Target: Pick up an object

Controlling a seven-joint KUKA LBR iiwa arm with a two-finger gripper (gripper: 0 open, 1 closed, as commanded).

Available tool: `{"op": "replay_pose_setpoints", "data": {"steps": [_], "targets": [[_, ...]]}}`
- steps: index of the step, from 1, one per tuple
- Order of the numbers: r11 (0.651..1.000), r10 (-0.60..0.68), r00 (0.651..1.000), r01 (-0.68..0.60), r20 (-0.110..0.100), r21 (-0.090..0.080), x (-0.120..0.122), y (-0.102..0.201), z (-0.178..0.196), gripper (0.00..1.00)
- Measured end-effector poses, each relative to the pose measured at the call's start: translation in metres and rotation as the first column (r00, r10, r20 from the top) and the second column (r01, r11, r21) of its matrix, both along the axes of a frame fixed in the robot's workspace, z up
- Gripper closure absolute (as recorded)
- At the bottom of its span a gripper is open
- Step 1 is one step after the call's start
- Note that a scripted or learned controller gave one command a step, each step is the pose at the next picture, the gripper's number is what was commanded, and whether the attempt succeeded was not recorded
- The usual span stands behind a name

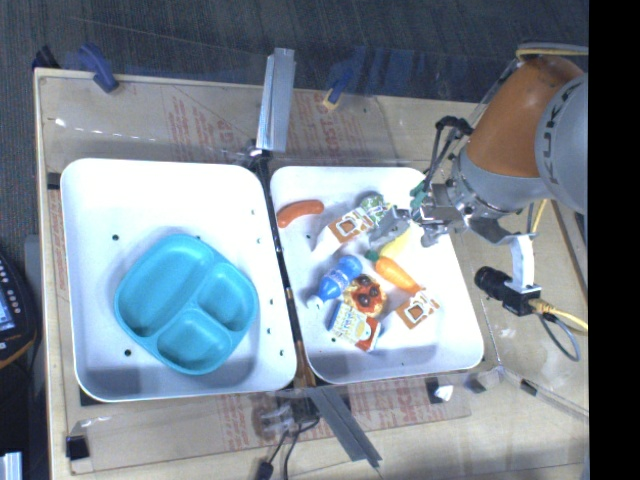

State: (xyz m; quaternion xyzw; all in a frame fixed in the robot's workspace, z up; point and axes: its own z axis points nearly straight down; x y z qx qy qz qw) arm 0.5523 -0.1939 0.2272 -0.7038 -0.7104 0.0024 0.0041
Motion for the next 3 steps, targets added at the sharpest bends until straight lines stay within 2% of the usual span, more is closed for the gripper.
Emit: {"op": "replay_pose_setpoints", "data": {"steps": [1, 2, 3], "targets": [[1.000, -0.016, 1.000, 0.016, 0.000, -0.001, -0.002, -0.015, -0.060, 0.00], [0.998, 0.064, 0.998, -0.064, 0.006, 0.000, -0.020, 0.025, -0.127, 0.00], [0.995, -0.104, 0.995, 0.104, 0.010, -0.004, -0.002, 0.028, -0.135, 0.00]]}}
